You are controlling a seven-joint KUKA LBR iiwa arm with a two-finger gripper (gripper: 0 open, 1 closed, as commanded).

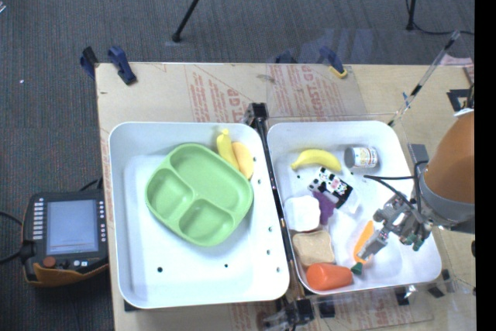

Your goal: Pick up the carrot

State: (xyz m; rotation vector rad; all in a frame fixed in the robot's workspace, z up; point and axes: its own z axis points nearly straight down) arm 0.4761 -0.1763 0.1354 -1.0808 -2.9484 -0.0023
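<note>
Nearest the camera, an orange-red lump [329,276] lies against the front wall of the right bin [391,284], with a slice of bread [313,248] just behind it. To the right of the bread the carrot [362,242] lies on the bin floor, a slim orange stick with its long axis running steeply from back to front, its green end pointing toward the front wall and tilted slightly left. The gripper [385,232] sits right over the carrot's right side, reaching in from the bin's right wall on the grey arm [449,194], whose orange band [461,159] shows above the wrist. Whether the fingers are spread or pinching the carrot cannot be told. Farther back in the same bin lie a banana [316,160] and a small can [361,157]. A green divided plate [200,194] fills the left bin [124,244] on the counter [194,89].
</note>
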